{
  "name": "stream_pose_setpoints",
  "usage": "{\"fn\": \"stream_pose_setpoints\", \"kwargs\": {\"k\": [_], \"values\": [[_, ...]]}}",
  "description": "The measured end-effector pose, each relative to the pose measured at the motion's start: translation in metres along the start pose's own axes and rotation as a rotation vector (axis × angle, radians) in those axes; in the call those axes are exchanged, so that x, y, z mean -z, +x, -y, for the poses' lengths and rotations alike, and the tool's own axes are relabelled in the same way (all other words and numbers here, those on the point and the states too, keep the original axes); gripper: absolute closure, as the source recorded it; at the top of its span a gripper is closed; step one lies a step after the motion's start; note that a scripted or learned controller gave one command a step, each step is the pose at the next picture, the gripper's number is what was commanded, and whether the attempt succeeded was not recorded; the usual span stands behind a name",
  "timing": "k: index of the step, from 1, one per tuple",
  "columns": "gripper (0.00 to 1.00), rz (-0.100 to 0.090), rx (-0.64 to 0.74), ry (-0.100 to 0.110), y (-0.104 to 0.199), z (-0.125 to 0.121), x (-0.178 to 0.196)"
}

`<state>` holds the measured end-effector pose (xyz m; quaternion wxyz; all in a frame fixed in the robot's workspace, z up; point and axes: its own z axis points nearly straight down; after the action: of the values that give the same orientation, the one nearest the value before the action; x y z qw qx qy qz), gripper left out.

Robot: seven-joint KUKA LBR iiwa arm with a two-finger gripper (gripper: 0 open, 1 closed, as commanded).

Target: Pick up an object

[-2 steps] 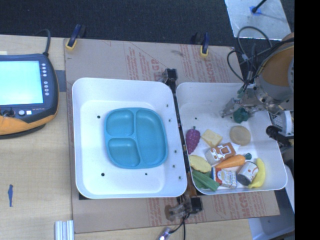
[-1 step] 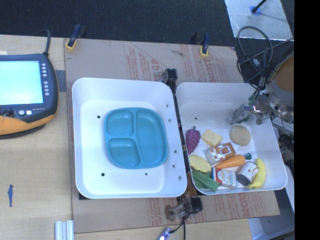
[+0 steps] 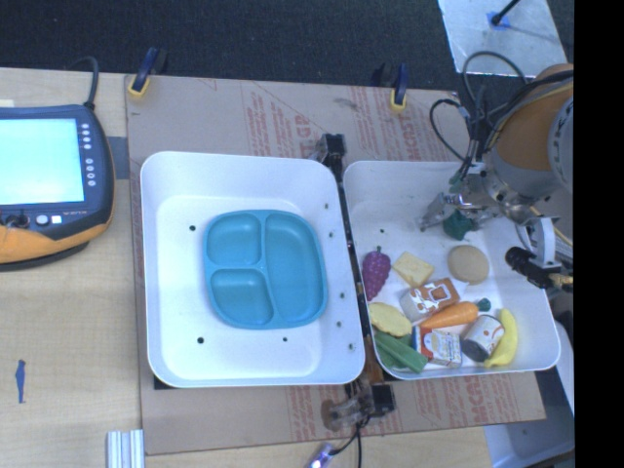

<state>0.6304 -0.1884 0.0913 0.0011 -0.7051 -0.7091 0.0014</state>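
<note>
My gripper (image 3: 456, 214) hangs over the back of the right bin (image 3: 390, 188), its fingers spread open. A small dark green object (image 3: 456, 226) lies right under it, between the two fingers; whether they touch it I cannot say. The grey arm with its orange band (image 3: 531, 130) comes in from the right. Closer to the front of this bin lie purple grapes (image 3: 375, 269), a yellow cheese wedge (image 3: 413, 268), a tan round piece (image 3: 469, 263), a small carton (image 3: 429, 298), a carrot (image 3: 452, 315), a can (image 3: 480, 337) and a banana (image 3: 505, 337).
The left bin (image 3: 175, 193) holds a blue divided plate (image 3: 265, 267). A green vegetable (image 3: 400, 349) and a small box (image 3: 444, 347) crowd the right bin's front edge. A control pendant with a screen (image 3: 44, 178) sits on the bench at far left.
</note>
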Motion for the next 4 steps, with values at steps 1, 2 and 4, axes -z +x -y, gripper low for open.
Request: {"fn": "stream_pose_setpoints", "kwargs": {"k": [1, 2, 4], "values": [[0.0, 0.001, -0.003, -0.003, -0.024, 0.018, 0.047], [0.0, 0.002, 0.0, -0.002, -0.012, 0.064, 0.001], [1.0, 0.0, -0.001, -0.001, -0.012, -0.003, 0.012]]}}
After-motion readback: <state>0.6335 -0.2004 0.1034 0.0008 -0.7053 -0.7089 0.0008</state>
